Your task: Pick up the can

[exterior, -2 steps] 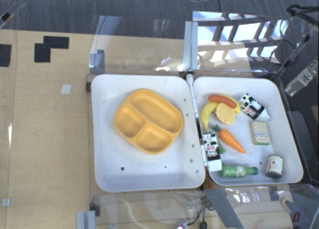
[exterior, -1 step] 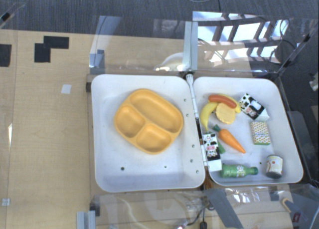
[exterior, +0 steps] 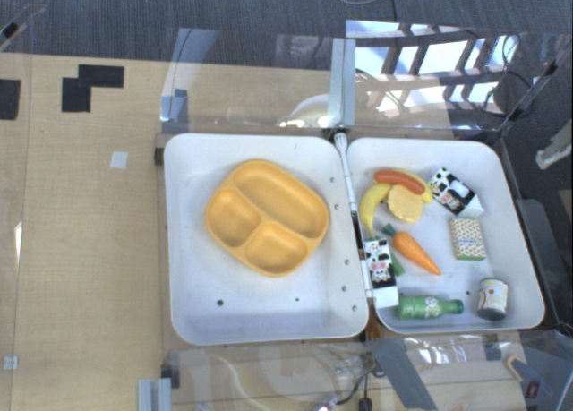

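Wooden bench [exterior: 81, 221] carries everything. All places are given from the carrot [exterior: 416, 253].

- Left white bin [exterior: 197, 311]: well left of the carrot, across the divider between the bins.
- Right white bin [exterior: 506, 185]: the carrot lies about mid-floor in it, tip pointing lower right.
- Yellow three-part plate [exterior: 266, 217]: well left of the carrot, mid left bin, tilted diagonally.
- Green bottle [exterior: 428, 307]: lying on its side just below the carrot, cap to the right.
- Banana [exterior: 372, 203]: up-left of the carrot, curved, near the divider.
- Cow-print carton [exterior: 380, 270]: just left of the carrot, against the divider.
- Second cow-print carton [exterior: 452, 192]: up-right of the carrot.
- Red sausage [exterior: 400, 180]: above the carrot, past the banana's top end.
- Round orange piece [exterior: 405, 207]: just above the carrot, touching the banana.
- Small patterned box [exterior: 468, 239]: right of the carrot, apart from it.
- Can [exterior: 491, 298]: lower right of the carrot, near the right bin's bottom-right corner, just past the bottle cap, seemingly upright, nothing gripping it.

Pincer state: cannot tell.
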`<state>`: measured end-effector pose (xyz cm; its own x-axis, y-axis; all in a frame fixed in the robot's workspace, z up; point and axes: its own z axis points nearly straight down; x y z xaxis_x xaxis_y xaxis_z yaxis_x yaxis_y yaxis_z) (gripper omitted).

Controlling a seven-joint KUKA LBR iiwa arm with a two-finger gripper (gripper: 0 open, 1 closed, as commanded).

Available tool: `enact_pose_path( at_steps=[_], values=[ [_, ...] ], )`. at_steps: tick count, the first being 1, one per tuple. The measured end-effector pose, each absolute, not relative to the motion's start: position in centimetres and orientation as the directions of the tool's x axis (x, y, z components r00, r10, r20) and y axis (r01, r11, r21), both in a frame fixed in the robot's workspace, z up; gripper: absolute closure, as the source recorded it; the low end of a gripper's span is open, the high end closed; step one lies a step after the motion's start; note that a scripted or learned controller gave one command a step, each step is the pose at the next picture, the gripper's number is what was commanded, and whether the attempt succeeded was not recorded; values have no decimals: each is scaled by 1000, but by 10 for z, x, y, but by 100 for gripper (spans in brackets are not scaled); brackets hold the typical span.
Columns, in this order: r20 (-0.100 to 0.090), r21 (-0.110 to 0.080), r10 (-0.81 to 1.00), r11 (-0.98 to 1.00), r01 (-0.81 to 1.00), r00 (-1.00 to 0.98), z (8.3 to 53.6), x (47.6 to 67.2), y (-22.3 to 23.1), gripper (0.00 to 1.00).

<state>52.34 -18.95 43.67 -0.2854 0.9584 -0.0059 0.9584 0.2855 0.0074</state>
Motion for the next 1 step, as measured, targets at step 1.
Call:
enact_pose_path(
  at_steps=[1],
  values=[
    [-7, 7, 908, 419, 908, -419, 430, 548, -205, 0]
  ],
)
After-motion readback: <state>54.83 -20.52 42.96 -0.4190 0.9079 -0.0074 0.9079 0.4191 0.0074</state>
